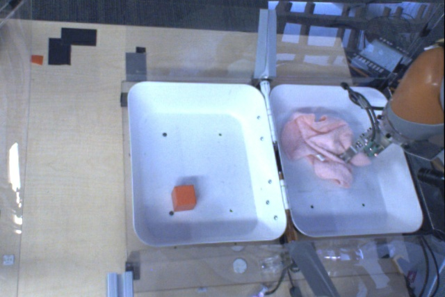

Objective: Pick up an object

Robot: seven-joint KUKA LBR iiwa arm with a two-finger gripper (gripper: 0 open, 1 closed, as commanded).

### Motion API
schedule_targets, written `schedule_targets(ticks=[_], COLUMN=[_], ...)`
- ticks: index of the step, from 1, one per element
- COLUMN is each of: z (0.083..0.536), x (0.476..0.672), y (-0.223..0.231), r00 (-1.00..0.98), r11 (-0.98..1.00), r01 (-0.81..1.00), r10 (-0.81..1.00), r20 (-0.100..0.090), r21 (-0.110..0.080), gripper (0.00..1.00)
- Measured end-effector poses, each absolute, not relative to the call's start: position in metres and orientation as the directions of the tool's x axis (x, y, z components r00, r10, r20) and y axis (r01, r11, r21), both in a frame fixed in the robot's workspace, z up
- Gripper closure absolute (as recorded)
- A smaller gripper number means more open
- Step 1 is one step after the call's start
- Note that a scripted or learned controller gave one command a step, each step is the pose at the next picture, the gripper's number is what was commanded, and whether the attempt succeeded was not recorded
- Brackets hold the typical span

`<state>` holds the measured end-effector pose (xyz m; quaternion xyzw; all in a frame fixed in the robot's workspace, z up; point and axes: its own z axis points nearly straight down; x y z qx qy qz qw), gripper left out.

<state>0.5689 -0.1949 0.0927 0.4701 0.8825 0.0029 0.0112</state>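
Inside left bin (149, 149) orange block (184, 197); right bin (396, 215), pink cloth (320, 146).

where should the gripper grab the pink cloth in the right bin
Probably best at a raised fold near the right edge of the pink cloth, coming straight down from above. It lies crumpled and low on the floor of the right bin, so ridges offer something to pinch, and the gripper is at that edge.

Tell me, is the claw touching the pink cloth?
Touching. The camera view shows the claw pressed into the right edge of the pink cloth, with no gap between them.
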Motion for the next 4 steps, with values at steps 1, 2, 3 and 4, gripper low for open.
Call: schedule_targets(ticks=[1, 2, 3, 4], z=[0.126, 0.180, 0.121, 0.173], x=[0.668, 0.672, 0.671, 0.669], y=[-0.204, -0.149, -0.187, -0.140], r00=[-0.491, -0.504, -0.620, -0.552], r11=[0.491, 0.504, 0.620, 0.552], r01=[0.871, 0.864, 0.784, 0.834], r10=[0.871, 0.864, 0.784, 0.834], r20=[-0.008, -0.008, -0.006, -0.006], r21=[0.008, 0.009, 0.005, 0.007], gripper=[1.00, 1.00, 1.00, 1.00])
